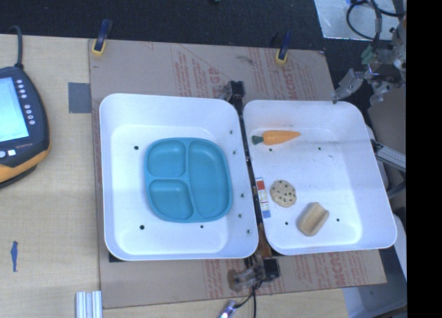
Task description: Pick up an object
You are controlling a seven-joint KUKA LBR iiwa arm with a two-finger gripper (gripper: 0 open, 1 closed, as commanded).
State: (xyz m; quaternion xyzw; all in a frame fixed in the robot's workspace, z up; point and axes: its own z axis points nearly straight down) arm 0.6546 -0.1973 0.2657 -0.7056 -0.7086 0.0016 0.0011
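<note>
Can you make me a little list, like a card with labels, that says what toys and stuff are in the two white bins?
left bin: holds a blue divided plate, three compartments
right bin: holds three toy foods
carrot: orange, lying near the bin's far-left corner
cookie: round, speckled, close to the bin's left wall
bread piece: tan, nearer the front edge, right of the cookie
touching: the three foods lie apart from each other

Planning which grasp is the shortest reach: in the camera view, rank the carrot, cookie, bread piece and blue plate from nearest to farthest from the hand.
1. Orange toy carrot, right bin's far side, nearest the hand.
2. Round speckled cookie, mid-bin.
3. Tan bread piece, near side.
4. Blue sectioned plastic plate, left bin.
</note>
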